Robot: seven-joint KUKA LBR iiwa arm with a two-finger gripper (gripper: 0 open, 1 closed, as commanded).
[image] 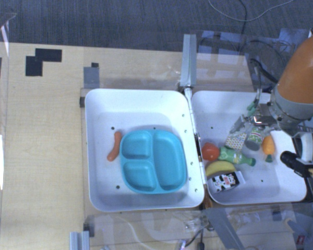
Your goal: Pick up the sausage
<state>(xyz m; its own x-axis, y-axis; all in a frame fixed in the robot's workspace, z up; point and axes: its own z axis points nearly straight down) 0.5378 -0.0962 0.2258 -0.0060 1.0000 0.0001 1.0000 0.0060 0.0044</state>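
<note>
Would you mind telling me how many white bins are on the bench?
2. The left bin holds the sausage beside a blue divided tray. The right bin holds a cluster of toy foods, and the arm partly covers it, so some items may be hidden.

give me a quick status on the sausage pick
Gripper over the right bin, among the toys. Sausage in the left bin, beside the blue tray, untouched. Nothing on top of it.
</note>
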